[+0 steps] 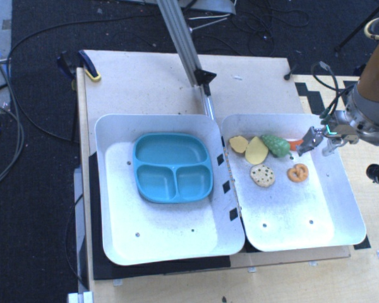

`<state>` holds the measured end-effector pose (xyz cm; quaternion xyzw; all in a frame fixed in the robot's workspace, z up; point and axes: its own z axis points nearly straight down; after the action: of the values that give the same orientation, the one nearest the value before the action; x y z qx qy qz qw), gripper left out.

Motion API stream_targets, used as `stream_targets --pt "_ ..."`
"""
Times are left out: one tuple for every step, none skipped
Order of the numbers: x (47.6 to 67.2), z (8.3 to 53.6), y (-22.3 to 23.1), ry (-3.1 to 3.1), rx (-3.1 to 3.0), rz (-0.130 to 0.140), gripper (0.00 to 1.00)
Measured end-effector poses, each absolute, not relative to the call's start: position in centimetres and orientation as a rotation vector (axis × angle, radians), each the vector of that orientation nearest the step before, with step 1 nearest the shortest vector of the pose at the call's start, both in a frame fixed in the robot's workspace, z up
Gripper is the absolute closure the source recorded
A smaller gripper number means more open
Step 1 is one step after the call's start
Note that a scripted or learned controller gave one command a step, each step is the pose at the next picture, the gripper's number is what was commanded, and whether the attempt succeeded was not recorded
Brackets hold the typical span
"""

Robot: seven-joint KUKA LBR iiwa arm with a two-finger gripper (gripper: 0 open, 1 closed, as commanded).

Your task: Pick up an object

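Toys, small ones, sit clustered toward the back of the right bin from where I'm watching: a pale yellow slice, a yellow pear-shaped piece, a green knobbly one, something orange-red just beyond it, a speckled cookie and a little orange pretzel. My gripper hangs over the bin's far right side, close to the orange-red piece and just above the pretzel, and at this angle I cannot tell how it is set or whether anything is in it. The left bin carries a blue divided tray, well apart from all this.

I'd judge everything here to be light play food, probably hard plastic or foam, nothing fragile. The pretzel is nearest and stands apart from its neighbours, so that's my pick. It looks flat and low, likely to skate on the smooth white floor, so I'd come straight down and pinch across its narrower width. The green piece is bulkier and easier to bite, but it touches the pear shape, so a grab there could nudge both.
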<state>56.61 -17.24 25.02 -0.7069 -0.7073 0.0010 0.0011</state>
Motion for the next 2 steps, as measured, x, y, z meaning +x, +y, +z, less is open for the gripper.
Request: stream_targets --pt "56.7 25.2 -17.2 -2.223 -2.22 0.0 0.0" --pt "56.5 20.8 -16.8 -2.219 -2.219 0.004 0.0"
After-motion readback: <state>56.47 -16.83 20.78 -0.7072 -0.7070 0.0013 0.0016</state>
